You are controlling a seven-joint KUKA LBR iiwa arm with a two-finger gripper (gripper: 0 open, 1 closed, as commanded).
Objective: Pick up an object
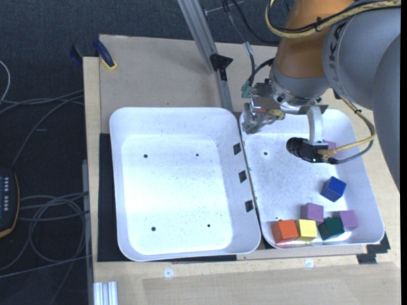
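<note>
Low in the frame's right we see six small cubes: a blue cube (333, 189) tilted and apart, a light purple cube (312, 211), an orange cube (286, 230), a yellow cube (308, 229), a dark green cube (331, 227), and another purple cube (348, 219) clustered near the bottom edge.

From my remote station I see a dark carpeted floor (38, 18) surrounding a light wooden bench (159, 68). Loose grey cables (44, 202) run across the floor at the left, beside a dark device with an orange edge (7, 202). A slanted metal pole (200, 37) crosses the bench top. A blue-and-yellow clamp (105, 54) grips its far left corner. Lighting is even.
</note>
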